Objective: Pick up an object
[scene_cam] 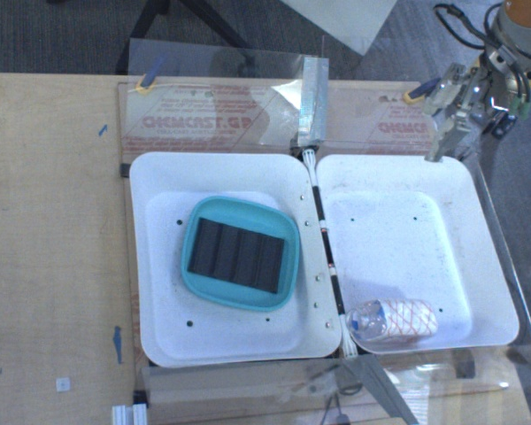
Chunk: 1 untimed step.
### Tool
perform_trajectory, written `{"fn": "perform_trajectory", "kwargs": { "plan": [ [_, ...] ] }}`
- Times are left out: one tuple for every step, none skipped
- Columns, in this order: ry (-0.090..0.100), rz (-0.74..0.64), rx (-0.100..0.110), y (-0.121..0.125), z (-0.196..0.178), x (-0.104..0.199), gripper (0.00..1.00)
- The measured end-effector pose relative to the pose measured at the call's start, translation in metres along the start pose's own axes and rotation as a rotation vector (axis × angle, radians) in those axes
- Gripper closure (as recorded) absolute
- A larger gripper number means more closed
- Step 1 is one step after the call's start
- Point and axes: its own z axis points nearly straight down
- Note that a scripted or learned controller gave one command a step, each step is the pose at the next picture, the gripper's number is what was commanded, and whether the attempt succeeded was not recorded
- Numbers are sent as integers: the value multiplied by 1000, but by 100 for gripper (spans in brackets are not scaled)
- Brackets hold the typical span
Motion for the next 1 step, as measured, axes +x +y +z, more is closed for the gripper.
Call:
{"fn": "perform_trajectory", "kwargs": {
  "plan": [
    [-1,-191,0,-8,20,-5,0]
  ]
}}
